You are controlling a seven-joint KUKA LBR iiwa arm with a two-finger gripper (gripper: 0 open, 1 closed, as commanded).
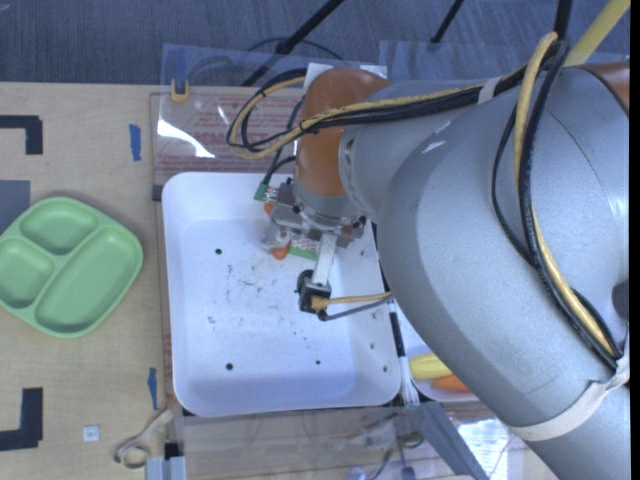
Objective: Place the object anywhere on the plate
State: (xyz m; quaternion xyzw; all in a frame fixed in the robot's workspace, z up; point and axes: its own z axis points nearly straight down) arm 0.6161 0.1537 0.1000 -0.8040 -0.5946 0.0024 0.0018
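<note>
Camera view: jaws, spread unclear, by far wall of bin (250, 338); plate (85, 280) well apart, left.

white bin (200, 368): scuffed, on bench (90, 128) | blue tape (135, 141): left of bin | yellow item (428, 368): right of bin

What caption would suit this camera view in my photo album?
Grey arm's gripper hangs over the white bin, a small orange object beside it; the green plate sits outside the bin.
</note>
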